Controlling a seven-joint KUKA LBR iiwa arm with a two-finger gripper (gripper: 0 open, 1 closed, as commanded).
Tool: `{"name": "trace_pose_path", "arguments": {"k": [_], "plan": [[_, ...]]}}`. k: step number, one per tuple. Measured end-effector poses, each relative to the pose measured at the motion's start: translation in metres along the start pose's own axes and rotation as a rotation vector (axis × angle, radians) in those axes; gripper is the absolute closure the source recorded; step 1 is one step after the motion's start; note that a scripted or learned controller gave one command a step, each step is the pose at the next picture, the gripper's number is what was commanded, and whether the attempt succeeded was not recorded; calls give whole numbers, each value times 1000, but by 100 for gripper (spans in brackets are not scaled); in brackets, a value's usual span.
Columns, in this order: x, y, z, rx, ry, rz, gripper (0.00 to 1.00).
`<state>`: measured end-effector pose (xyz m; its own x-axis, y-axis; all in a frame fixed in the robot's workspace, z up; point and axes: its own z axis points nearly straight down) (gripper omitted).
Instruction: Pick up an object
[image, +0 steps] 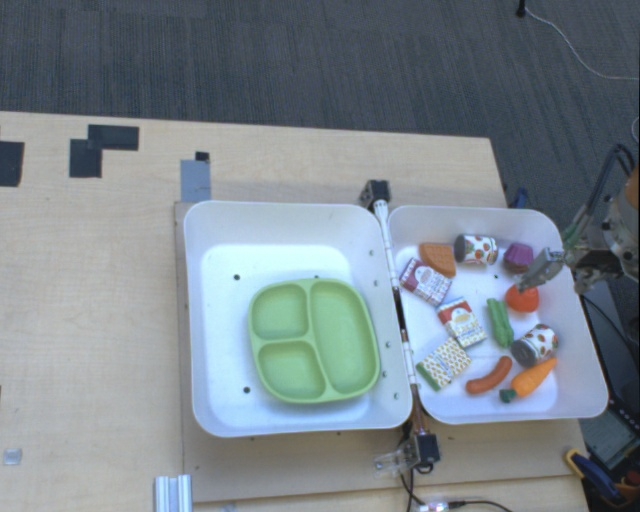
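Hand just above round red-orange tomato

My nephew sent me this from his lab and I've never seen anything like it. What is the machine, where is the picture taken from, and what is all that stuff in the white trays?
The one picture comes from a camera fixed above a pale wooden bench, looking down at a slant. The machine is a robot arm reaching in from the right; its hand hangs over the right shallow white bin, just above a small red toy tomato. I cannot tell whether it grips anything. That bin holds toy groceries: small cartons, little cans, a green pickle, a sausage, a carrot. The left shallow white bin holds a light green plastic divided plate with three compartments. The job is simply to pick one object up.
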<state>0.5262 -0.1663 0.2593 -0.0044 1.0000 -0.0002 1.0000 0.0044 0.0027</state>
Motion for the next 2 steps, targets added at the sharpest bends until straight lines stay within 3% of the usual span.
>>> {"name": "trace_pose_path", "arguments": {"k": [1,2], "plan": [[-5,20,161,-11,-3,4,0],[-4,21,151,-14,-3,2,100]]}}
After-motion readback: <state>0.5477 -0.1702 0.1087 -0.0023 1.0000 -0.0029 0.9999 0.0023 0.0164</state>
